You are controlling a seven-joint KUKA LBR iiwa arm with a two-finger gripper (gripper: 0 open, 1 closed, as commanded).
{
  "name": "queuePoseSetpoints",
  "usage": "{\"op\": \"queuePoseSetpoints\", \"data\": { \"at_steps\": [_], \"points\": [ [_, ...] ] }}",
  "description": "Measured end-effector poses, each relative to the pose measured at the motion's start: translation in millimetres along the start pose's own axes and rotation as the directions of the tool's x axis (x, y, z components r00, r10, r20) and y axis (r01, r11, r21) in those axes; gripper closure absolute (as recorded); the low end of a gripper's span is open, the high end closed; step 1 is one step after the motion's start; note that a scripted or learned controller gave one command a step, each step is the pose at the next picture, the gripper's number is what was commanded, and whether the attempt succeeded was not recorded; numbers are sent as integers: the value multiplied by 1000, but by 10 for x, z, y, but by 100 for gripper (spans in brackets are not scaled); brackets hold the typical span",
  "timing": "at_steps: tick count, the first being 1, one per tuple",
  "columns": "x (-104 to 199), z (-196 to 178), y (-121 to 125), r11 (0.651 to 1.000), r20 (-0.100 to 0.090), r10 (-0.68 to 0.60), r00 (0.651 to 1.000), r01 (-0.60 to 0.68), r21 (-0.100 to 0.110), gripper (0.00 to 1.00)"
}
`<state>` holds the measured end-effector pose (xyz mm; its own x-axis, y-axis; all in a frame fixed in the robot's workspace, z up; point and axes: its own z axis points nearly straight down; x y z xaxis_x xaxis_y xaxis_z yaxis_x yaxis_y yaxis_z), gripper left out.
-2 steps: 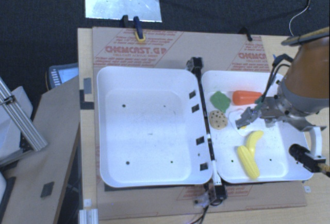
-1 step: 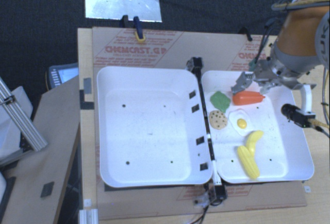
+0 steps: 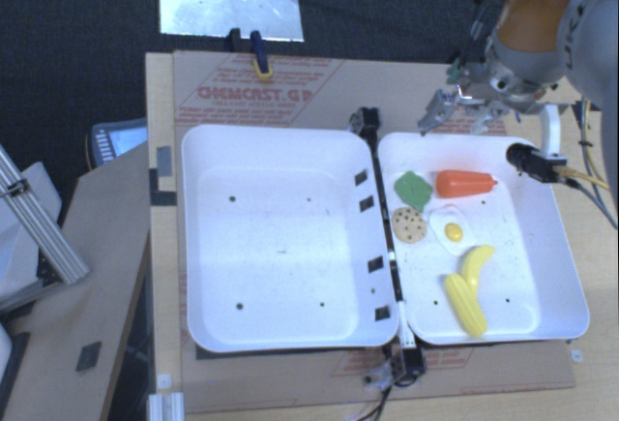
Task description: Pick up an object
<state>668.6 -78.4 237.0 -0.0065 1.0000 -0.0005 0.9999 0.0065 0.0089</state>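
Note:
The right bin (image 3: 556, 245) holds an orange carrot (image 3: 465, 183), a green leafy piece (image 3: 413, 190), a brown cookie (image 3: 409, 225), a fried egg (image 3: 451, 231), a yellow banana (image 3: 475, 264) and a yellow corn cob (image 3: 465, 304). My gripper (image 3: 458, 111) hangs above the far edge of the right bin, behind the carrot and apart from every item. Its fingers (image 3: 436, 109) are spread with nothing between them.
The left bin (image 3: 280, 235) sits beside the right one, joined by a black clamp strip (image 3: 382, 235). A black cylinder (image 3: 530, 161) sticks out of the arm over the right bin's far right corner. Cardboard (image 3: 290, 90) lies under both bins.

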Motion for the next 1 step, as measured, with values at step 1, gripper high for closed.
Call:
{"op": "queuePoseSetpoints", "data": {
  "at_steps": [1],
  "points": [
    [95,550,-1067,1000,-3,7,1000,-7,20,0]
  ]
}}
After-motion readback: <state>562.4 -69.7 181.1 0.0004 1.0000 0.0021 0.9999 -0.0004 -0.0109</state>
